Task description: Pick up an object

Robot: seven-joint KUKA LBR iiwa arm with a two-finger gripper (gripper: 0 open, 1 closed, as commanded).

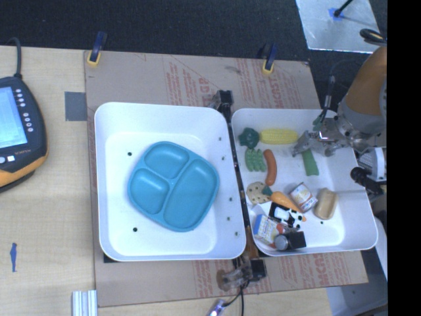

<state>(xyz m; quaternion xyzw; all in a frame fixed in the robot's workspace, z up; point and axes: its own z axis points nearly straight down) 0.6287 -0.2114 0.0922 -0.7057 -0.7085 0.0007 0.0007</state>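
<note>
Blue moulded three-compartment plate (173, 185) lies in smooth white bin (112, 232).

A blue divided plate (173, 186) lies in the left bin (108, 127); what looks like a pendant (16, 133) rests far left

A wooden bench (52, 203) carries a cardboard sheet (171, 78) held by two clamps, far left of the gripper (314, 142). Dark floor (164, 12) lies beyond it.

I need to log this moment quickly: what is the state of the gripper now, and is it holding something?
Gripper: above the right bin, at the green object; open, shut or holding cannot be told.
</note>
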